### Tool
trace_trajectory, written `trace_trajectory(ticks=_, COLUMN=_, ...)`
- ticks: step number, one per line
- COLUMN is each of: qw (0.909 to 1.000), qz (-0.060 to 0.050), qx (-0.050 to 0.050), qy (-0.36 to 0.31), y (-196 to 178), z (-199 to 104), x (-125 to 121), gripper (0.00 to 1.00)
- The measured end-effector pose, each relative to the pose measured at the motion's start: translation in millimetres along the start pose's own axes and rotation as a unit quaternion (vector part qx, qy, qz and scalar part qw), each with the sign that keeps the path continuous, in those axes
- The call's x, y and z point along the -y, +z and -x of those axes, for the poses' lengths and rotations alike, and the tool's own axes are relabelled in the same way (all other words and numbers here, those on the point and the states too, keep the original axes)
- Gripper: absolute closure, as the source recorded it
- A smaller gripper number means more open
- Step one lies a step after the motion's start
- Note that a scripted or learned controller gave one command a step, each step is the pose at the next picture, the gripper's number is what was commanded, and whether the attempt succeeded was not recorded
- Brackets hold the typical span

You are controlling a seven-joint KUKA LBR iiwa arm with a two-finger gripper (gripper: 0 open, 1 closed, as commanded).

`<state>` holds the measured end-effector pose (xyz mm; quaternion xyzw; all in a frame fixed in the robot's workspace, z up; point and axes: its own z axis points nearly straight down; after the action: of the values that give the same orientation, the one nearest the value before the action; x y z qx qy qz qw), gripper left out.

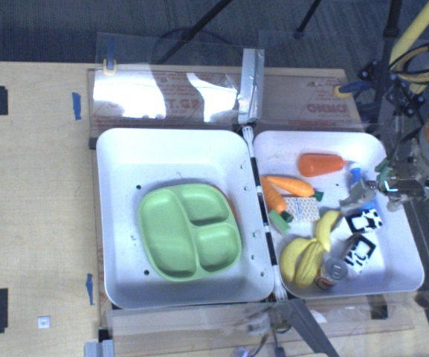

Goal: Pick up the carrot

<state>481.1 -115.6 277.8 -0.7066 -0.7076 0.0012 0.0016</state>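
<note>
- The carrot [289, 185] lies in the right bin [400, 262], in its left half near the wall shared with the left bin [117, 199], with its green end pointing right.
- A second orange carrot-like piece [273, 198] lies just below it, slanting along the dividing wall and touching or nearly touching the first.
- A stubby orange-red vegetable piece [320, 163] sits above the carrot, near the far rim.
- A bunch of bananas [308, 253] fills the lower left of the right bin, with a small can [331, 271] beside it.
- Two black-and-white patterned blocks [361, 236] lie right of the bananas.
- The pincer [359, 193] hangs over the right bin's right side, well apart from the carrot; I cannot tell how wide it stands.
- A green divided plate [190, 230] sits in the left bin, leaving bare floor along its rims.
- The bench [28, 222] is open wood to the left.
</note>
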Motion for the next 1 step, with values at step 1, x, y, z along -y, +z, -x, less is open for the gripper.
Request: trace_trajectory(ticks=1, qw=0.9978, qz=-0.001, qx=0.000, qy=0.066, y=33.6, z=-38.6, x=0.5, gripper=0.00)
